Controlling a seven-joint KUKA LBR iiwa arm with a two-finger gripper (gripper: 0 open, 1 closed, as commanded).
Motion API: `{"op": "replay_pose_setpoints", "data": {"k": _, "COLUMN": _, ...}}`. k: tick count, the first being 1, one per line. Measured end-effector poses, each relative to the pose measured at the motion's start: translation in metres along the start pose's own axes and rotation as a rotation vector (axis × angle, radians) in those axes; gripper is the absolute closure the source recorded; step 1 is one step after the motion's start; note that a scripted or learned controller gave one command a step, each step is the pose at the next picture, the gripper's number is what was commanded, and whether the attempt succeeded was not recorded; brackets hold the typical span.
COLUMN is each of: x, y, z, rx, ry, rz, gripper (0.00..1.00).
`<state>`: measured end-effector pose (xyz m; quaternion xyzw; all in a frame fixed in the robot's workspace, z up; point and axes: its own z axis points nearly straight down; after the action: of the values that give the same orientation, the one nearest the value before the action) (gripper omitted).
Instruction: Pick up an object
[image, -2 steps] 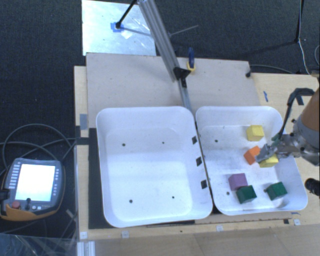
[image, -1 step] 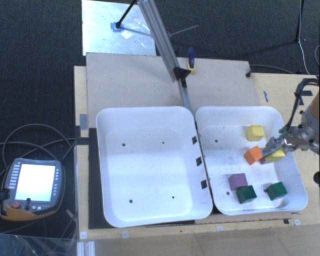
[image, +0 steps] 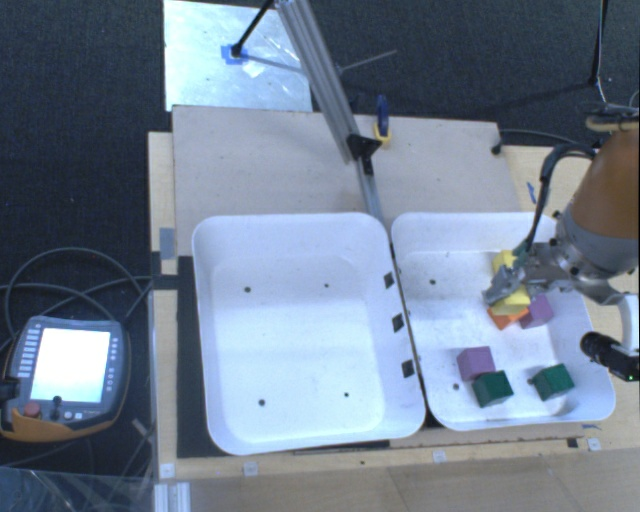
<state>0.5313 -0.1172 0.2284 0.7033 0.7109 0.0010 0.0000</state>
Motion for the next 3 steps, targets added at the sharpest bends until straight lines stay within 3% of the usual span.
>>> {"op": "replay_pose_setpoints", "data": {"k": 3, "x": 0.155, "y": 0.048, "z": -0.001, "rx": 0.0, "ry": 0.001, "rz": 0.0, "gripper": 1.0}}
